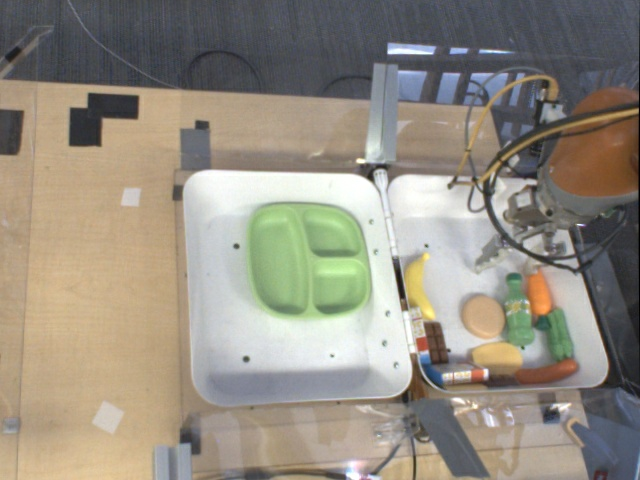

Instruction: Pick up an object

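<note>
With our gripper (512, 251) spread and holding nothing over the crowded right bin (440, 208), we risk nudging the green bottle (517, 311) aside.

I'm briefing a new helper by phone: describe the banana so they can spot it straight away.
Start at the right bin, the one holding the small toy foods, and look along its left wall beside the divider. The banana lies there lengthwise, apart from the cluster nearer the lower right. It is the one curved, bright yellow piece; the tan round bun to its right is flatter and paler.
</note>
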You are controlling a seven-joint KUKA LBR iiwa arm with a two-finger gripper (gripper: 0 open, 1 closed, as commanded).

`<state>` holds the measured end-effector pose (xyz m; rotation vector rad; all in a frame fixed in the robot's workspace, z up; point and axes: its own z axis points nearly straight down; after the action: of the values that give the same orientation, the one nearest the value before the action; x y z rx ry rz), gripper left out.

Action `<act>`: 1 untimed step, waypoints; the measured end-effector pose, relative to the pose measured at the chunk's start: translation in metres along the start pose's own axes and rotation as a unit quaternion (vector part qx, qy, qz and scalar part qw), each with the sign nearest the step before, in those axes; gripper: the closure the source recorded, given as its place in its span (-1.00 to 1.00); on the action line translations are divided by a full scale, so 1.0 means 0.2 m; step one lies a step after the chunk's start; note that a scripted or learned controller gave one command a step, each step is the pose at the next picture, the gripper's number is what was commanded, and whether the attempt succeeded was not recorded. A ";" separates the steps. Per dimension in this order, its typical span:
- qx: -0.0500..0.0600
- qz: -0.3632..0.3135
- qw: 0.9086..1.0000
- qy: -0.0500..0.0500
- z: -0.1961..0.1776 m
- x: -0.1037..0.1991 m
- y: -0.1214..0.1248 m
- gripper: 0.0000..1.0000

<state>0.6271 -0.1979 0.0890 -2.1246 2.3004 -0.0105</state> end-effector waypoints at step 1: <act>0.000 0.005 1.000 -0.001 -0.01 0.04 0.29 -1.00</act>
<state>0.5681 -0.2006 0.0902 -2.1125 2.3085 -0.0077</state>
